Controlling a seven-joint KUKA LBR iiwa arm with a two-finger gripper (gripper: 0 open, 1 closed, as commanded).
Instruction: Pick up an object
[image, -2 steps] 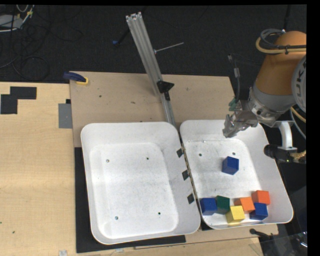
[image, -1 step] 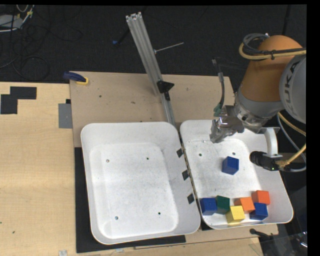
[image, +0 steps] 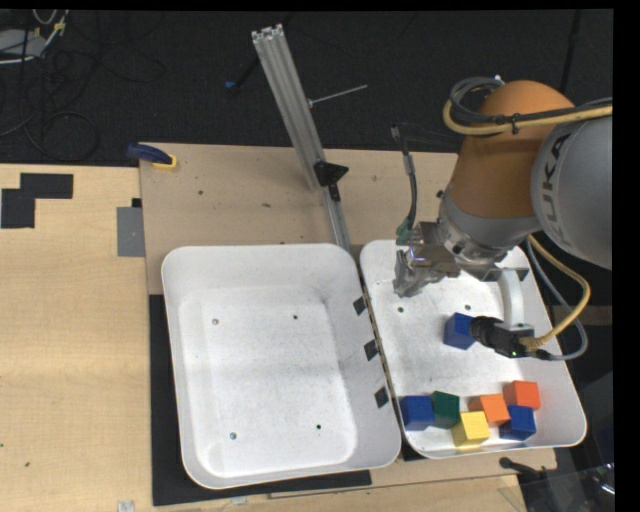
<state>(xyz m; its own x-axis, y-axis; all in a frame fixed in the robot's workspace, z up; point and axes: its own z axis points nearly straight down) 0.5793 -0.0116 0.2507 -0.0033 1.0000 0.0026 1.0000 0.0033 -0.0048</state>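
Observation:
My gripper (image: 407, 282) hangs over the far left part of the right bin (image: 420, 345), close above its floor, and no object shows under it. A blue cube (image: 459, 331) lies alone in the middle of that bin, to the right of and nearer than the gripper. Along the bin's near edge sits a cluster of cubes: blue (image: 416, 411), green (image: 444, 406), yellow (image: 471, 428), orange (image: 494, 408), red-orange (image: 524, 394) and another blue (image: 517, 423).
The left bin (image: 260, 350) stands beside the right one, with black clips along the shared rim. A slanted aluminium bar (image: 298, 120) rises behind the bins. The arm's grey and orange body (image: 510, 170) covers the right bin's far corner.

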